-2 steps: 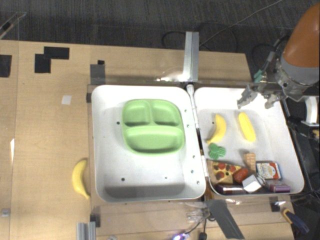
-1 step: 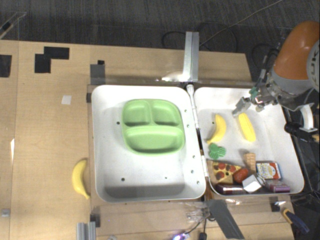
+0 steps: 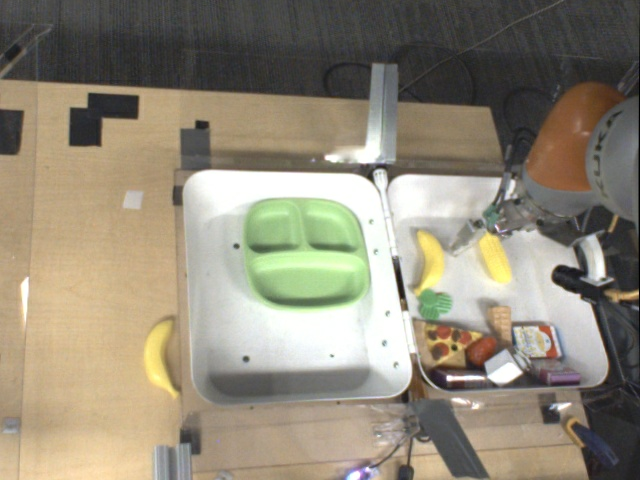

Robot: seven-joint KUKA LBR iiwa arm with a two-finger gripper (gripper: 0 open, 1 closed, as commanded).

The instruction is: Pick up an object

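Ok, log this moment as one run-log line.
gripper: over right bin, beside corn cob | grasp: none seen | banana: in bin | green tray: left bin

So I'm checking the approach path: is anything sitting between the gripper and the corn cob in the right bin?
Nothing visible. The gripper hangs right beside the top of the corn cob, with only bare bin floor around. The banana lies apart, to the left in the view.

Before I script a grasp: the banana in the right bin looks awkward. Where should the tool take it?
Probably across the middle of the banana, from straight above. It lies flat, curved, running up-down in view, with bare bin floor on both long sides; its lower tip nears the green toy.
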